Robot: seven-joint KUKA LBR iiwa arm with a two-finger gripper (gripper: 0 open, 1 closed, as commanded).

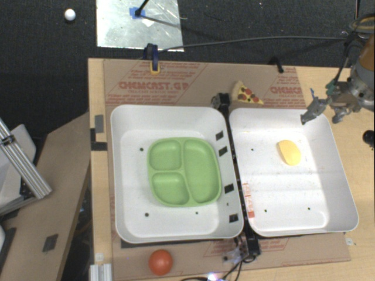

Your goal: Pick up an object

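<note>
- The green tray point(184, 171), split into compartments, sits in the left bin point(126, 157), far to the left of the jaws and well apart from them; it looks broad and flat, a poor thing to pinch, so I'd leave it be.
- An orange ball point(160, 261) rests on the bench outside the bins, below the left bin and a long way from the jaws.
- A toy pizza slice point(246, 93) lies on the cardboard just above where the two bins meet, to the left of the jaws and outside either bin.
- The yellow block point(289, 152) lies alone in the right bin point(328, 209), below and a little left of the jaws, near but not touching them; it's the obvious thing to go for.
- The gripper point(324, 111) hangs over the bin's upper right corner, jaws spread with nothing between them.
- To do this well, I reckon the jaws should shift left until the block sits squarely between them, come straight down, and close across its narrower side before any lift.
</note>
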